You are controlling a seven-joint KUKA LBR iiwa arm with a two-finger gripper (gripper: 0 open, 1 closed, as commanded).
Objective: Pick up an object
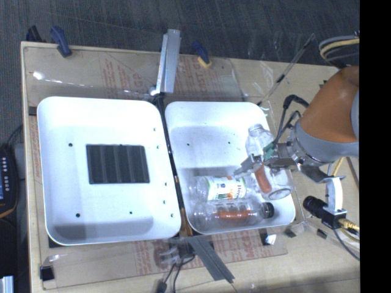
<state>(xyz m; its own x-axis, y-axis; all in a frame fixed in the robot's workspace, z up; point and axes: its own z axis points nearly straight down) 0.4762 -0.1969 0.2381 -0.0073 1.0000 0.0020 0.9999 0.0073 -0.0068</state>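
Clear plastic bottles sit clustered in the right bin (183,127), toward its near and right side: one with a green and white label (221,189) lying on its side mid-bin, one with a dark cap and reddish contents (235,212) lying along the near wall, an upright clear bottle (257,138) by the right wall, and a small bottle with orange contents (265,180) tilted next to the gripper. Left bin (55,139) holds just a dark ribbed rectangle (118,163) on its floor. The arm (330,118) reaches in from the right, and the gripper (261,162) is low over the right bin between the upright bottle and the orange one. Whether it is spread or closed, cannot tell; nothing clearly sits between its tips, so no grasp confirmed. Step looks like descent and approach, pick not yet made. Next move calls for centring on one bottle, likely the orange one, closing firmly, then lifting straight up. Round slick plastic may slip out.
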